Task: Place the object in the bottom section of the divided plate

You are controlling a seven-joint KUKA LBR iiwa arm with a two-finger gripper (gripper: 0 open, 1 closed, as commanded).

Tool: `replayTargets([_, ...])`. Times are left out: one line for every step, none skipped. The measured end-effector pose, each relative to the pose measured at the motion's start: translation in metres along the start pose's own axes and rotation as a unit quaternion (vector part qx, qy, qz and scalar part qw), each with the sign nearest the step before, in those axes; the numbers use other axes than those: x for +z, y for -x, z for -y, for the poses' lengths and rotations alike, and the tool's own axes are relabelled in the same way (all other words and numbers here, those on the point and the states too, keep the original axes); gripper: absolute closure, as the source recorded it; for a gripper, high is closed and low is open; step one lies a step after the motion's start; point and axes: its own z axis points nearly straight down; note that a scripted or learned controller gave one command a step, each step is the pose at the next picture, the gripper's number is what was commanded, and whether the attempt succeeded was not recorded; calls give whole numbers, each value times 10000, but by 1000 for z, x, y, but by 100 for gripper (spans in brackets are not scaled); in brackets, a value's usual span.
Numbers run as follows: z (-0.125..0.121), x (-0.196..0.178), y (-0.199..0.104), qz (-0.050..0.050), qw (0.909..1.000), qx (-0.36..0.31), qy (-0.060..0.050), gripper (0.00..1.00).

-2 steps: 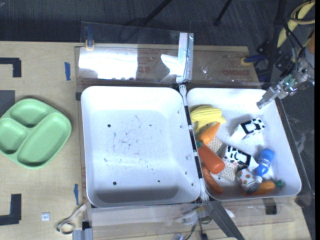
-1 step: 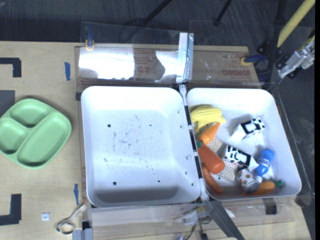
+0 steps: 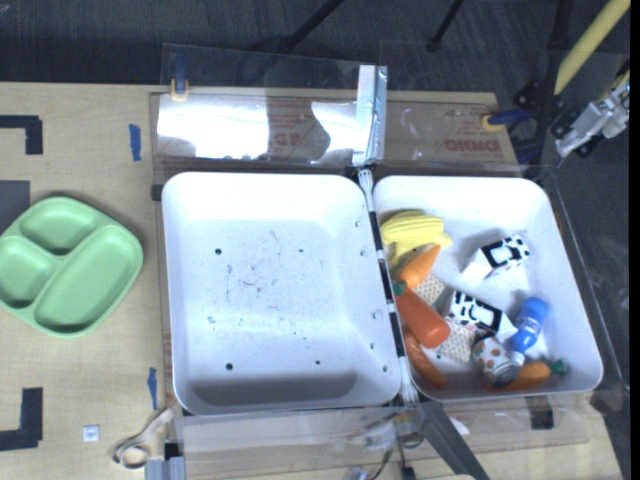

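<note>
The green divided plate (image 3: 70, 265) lies on the wooden bench left of both bins, with two small sections at its upper left and one large section at its lower right. Nothing lies on it. The right bin (image 3: 560, 268) holds the loose objects: a yellow banana-like toy (image 3: 412, 230), an orange carrot (image 3: 425, 318), two white blocks with black patterns (image 3: 497, 254), a blue bottle (image 3: 530, 323) and a small can (image 3: 497, 363). A pale metal part that looks like my gripper (image 3: 595, 120) sits at the far right edge, outside the bins and well away from the objects.
The left bin (image 3: 200, 368) stands between the plate and the right bin. A clear plastic sheet with a taped strip (image 3: 368, 118) stands behind the bins. A yellow bar (image 3: 595, 28) crosses the upper right corner.
</note>
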Motion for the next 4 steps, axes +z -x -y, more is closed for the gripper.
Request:
replayTargets([0, 0, 0, 0, 10000, 0, 0, 0])
replayTargets([0, 0, 0, 0, 10000, 0, 0, 0])
replayTargets([0, 0, 0, 0, 10000, 0, 0, 0])
replayTargets([0, 0, 0, 0, 10000, 0, 0, 0])
